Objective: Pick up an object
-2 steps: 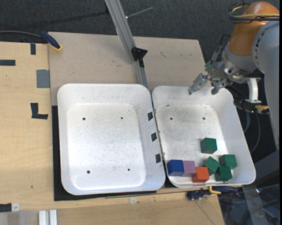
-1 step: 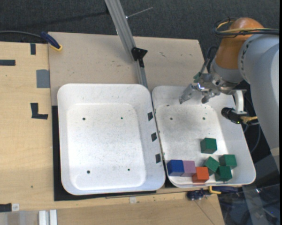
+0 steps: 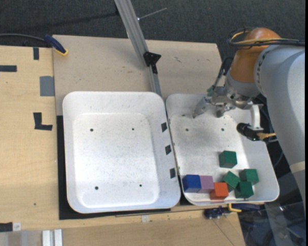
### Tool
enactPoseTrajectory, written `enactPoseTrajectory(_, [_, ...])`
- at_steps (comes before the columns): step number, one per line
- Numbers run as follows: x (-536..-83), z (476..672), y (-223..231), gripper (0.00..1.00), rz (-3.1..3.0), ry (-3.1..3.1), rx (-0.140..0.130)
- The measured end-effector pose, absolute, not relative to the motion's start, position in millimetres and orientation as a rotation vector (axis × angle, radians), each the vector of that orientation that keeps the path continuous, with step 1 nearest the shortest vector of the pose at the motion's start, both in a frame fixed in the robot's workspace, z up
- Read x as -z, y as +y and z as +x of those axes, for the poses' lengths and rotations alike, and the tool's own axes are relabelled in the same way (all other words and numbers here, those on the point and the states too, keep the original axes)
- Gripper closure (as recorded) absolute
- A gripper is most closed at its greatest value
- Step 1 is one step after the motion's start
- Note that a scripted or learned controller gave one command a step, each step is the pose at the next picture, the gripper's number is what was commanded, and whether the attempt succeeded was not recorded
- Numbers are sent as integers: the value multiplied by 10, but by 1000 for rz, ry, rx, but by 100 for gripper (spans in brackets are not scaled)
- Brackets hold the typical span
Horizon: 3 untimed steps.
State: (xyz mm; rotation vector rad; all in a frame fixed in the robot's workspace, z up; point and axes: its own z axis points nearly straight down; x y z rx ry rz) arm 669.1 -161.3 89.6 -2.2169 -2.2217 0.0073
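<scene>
From my remote station I find the gripper poised over the far end of the right bin, near that bin's back left corner; whether it is open or closed I cannot tell from this slanted view, and I see nothing held at its tip; the grey arm enters from the right, its orange band sitting just above the wrist

The blocks all lie at the near end of the same bin, well apart from the gripper; one green block sits alone, a little toward the middle of the bin; nearer the front rim, a blue block lies in the near left corner with a purple block touching its right side; an orange block sits just beside the purple one; three more green blocks are bunched to the right of the orange one, close against each other

The left bin stands alongside, its rim touching the right bin's rim; a metal rail runs at a slant from the top of the view down to the back edge between the two bins; the bench carries dark tape marks on its left part; a blue and yellow clamp lies at its far left corner
</scene>
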Motion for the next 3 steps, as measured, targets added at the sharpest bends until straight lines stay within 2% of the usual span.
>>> enactPoseTrajectory(1, [-1017,6701,-1605,100,-2217,-2225,-5])
enactPoseTrajectory(3, [-2008,6770,-1716,100,-2222,-2226,3])
